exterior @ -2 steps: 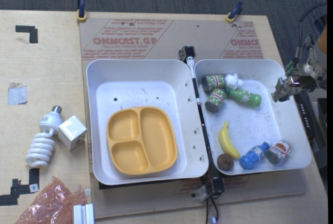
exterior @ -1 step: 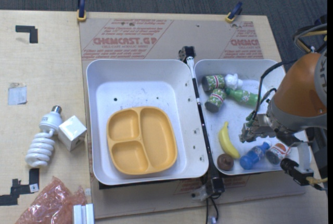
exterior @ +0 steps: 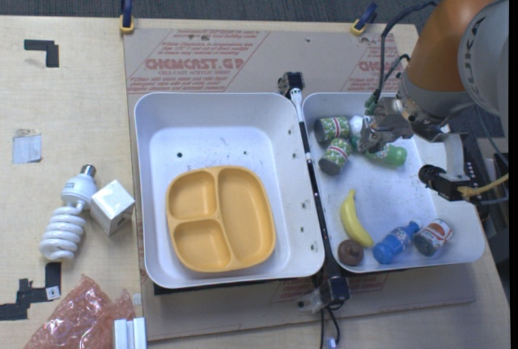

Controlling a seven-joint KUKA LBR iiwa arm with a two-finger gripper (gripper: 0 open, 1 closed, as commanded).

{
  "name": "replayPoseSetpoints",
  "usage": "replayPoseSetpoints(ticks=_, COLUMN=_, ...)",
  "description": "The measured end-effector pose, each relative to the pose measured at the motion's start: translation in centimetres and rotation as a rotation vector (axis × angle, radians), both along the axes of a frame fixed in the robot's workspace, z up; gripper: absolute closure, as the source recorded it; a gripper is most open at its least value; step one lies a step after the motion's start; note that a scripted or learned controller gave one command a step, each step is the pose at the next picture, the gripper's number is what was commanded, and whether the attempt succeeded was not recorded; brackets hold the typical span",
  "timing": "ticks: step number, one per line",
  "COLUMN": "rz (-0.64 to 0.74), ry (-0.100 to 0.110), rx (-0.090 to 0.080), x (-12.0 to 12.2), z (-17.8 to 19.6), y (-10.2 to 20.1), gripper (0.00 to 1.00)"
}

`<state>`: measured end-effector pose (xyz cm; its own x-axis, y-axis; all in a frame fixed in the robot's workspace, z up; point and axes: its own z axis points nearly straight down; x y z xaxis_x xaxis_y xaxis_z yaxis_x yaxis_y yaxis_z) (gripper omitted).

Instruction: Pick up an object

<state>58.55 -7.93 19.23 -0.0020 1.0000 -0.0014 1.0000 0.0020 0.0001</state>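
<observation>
The arm (exterior: 461, 40) reaches in from the right over the right bin (exterior: 388, 177), and its gripper (exterior: 374, 135) hangs low at the bin's far end, among a small cluster of things. Whether it is apart or together I cannot tell, for the wrist covers it from above. Just left of the gripper lie two small green-and-white cans: one can (exterior: 333, 128) near the far wall, the other can (exterior: 337, 155) just in front of it, tilted toward the divider. A green bottle (exterior: 392, 155) lies right beside the gripper on its near side; whether they touch cannot be told. Nothing is seen to be lifted. Farther toward the front of the same bin lies a banana (exterior: 354, 218), with a brown round thing (exterior: 350, 252) at its near tip. To the right of these a blue bottle (exterior: 396, 243) lies on its side, and a small red-and-white can (exterior: 435, 236) lies just beside it. The left bin (exterior: 162, 121) bears a yellow divided plate (exterior: 219, 218). On the bench, well left of the bins, lie a spiral bulb (exterior: 68, 214) and a white cube (exterior: 112, 206), just beside each other, and a red mesh bag (exterior: 81, 315) lies at the near edge.
</observation>
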Motion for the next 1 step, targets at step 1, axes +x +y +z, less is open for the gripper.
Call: replayPoseSetpoints(ticks=1, rz=-0.002, ry=0.001, rx=0.001, x=-2.26, z=-6.41, y=-1.35, gripper=0.00)
